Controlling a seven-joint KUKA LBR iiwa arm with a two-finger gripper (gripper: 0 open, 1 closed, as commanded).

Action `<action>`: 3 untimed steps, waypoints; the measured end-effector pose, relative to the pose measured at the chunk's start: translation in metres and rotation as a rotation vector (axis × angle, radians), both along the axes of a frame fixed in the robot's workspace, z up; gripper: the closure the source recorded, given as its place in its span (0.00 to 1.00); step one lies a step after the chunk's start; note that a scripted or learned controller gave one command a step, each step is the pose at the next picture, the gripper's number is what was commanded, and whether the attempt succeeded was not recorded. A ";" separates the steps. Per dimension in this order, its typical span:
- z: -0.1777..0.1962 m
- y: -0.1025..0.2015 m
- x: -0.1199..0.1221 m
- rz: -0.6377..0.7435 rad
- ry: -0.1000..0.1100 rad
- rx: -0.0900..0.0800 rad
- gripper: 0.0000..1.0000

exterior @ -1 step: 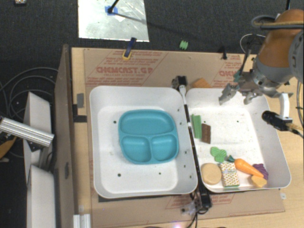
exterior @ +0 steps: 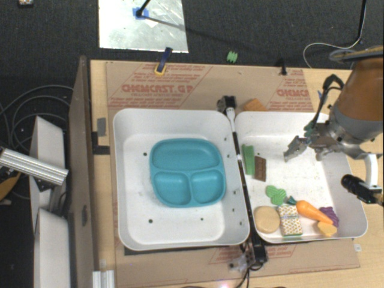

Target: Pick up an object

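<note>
The gripper (exterior: 300, 144) hovers over the right bin's (exterior: 345, 233) far part, fingers open, gripping nothing. A carrot (exterior: 313, 209) lies among toy foods in its near-right corner.

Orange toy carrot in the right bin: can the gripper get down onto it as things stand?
Probably yes. The orange toy carrot lies on top with nothing over it, and the gripper hovers above the same right white bin. The purple piece and patterned block crowd it.
</note>
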State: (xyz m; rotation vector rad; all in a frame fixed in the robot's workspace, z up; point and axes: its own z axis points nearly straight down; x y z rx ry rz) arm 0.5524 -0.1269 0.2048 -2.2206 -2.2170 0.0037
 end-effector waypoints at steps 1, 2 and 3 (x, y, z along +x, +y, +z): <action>-0.116 0.015 -0.029 0.002 0.007 0.003 0.00; -0.121 0.030 -0.066 0.002 -0.006 -0.001 0.00; -0.119 -0.021 0.043 0.007 -0.017 -0.006 0.00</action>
